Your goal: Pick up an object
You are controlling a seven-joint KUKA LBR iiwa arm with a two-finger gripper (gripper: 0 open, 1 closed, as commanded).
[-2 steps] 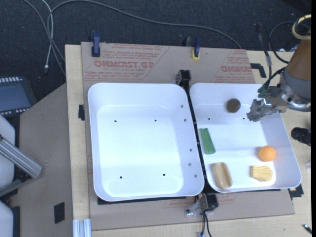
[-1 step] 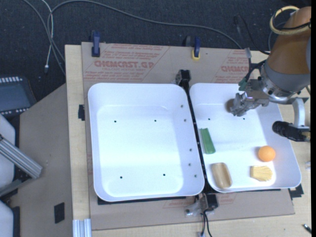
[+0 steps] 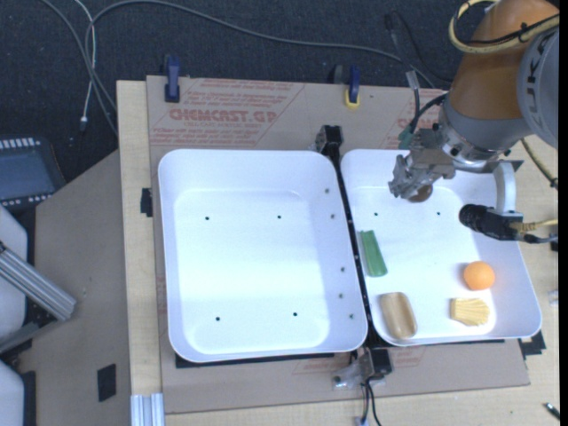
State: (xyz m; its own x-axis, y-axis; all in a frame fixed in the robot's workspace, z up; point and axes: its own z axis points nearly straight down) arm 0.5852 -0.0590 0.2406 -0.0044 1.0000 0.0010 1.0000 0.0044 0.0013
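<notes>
In the right bin (image 3: 524, 327) lie a green bar (image 3: 373, 254) near its left wall, a tan oval bread roll (image 3: 398, 314) at the front left, a yellow wedge (image 3: 470, 311) at the front right, and an orange ball (image 3: 478, 276) just behind the wedge. My gripper (image 3: 412, 185) hangs over the back part of the right bin, well behind and above these objects. A small brownish shape shows at its tips, and I cannot make out what it is.
The left bin (image 3: 257, 256) sits beside the right one, their rims meeting along the middle. A black part (image 3: 484, 219) sticks out over the right bin's right side. Clamps hold the board at the back edge (image 3: 352, 91).
</notes>
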